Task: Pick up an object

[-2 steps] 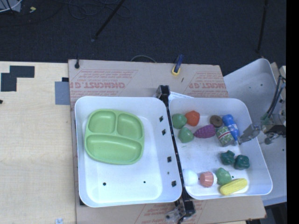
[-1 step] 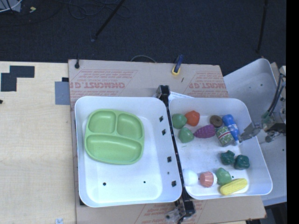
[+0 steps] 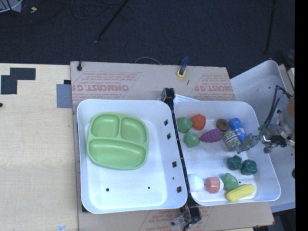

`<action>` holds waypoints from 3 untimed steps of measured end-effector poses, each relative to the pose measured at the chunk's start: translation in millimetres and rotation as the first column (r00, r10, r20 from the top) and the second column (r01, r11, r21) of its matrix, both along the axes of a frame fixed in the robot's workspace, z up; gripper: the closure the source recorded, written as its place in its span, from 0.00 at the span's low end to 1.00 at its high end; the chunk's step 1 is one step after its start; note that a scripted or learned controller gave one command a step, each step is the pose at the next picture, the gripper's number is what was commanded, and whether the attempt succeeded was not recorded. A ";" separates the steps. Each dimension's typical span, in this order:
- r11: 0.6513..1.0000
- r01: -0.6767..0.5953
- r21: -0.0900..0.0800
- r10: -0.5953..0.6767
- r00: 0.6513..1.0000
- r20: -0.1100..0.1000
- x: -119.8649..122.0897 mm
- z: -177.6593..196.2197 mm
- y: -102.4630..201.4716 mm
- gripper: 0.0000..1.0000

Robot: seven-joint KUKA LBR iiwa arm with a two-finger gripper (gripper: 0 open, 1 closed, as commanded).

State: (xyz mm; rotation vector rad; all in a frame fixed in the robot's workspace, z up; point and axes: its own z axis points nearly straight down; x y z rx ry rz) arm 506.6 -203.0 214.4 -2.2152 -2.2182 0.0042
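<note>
Gripper (image 3: 251, 143) low at right bin's (image 3: 262, 196) right edge, near can (image 3: 231, 139); finger spread unclear; nothing visibly held.

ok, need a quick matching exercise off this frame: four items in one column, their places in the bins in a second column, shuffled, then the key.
Things:
1. green divided plate
2. yellow corn
3. purple toy
4. blue can

Places:
A. near front right corner of the right bin
B. far half of the left bin
C. far right part of the right bin, beside the brown ring
D. middle of the right bin, right of the two green balls

Pairs: 1-B, 2-A, 3-D, 4-C
</note>
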 end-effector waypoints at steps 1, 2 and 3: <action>1.000 0.001 0.000 -0.001 1.000 0.000 2.6 -45.0 -2.2 0.00; 1.000 0.001 -0.006 -0.001 1.000 0.013 1.6 -92.9 8.1 0.00; 1.000 0.002 -0.002 -0.002 1.000 0.005 2.3 -128.2 10.0 0.00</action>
